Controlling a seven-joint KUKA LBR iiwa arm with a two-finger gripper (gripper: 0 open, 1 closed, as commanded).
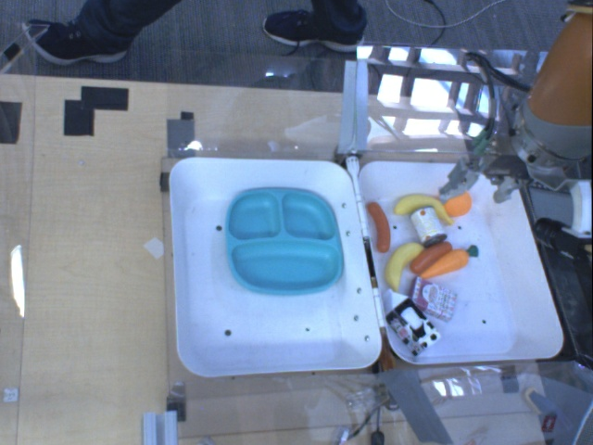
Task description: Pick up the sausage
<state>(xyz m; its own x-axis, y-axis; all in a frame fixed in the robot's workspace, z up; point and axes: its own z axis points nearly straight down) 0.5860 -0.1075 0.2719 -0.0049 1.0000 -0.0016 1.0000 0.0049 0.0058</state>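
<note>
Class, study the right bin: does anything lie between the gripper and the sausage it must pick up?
Yes. The gripper hangs at the right bin's far side, over the orange piece. The sausage lies by the left wall. Between them lie a banana and a small can, so a low sideways sweep would hit them; approaching from above looks clear.

Single fixed camera above bench, angled down, both white bins [190,276] in frame, moderately distant.

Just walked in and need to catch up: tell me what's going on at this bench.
A grey robot arm reaches in from the right, its gripper poised over the back of the right bin, near an orange piece. The sausage it is meant to pick up lies untouched by that bin's left wall. The left bin holds a blue divided plate.
</note>
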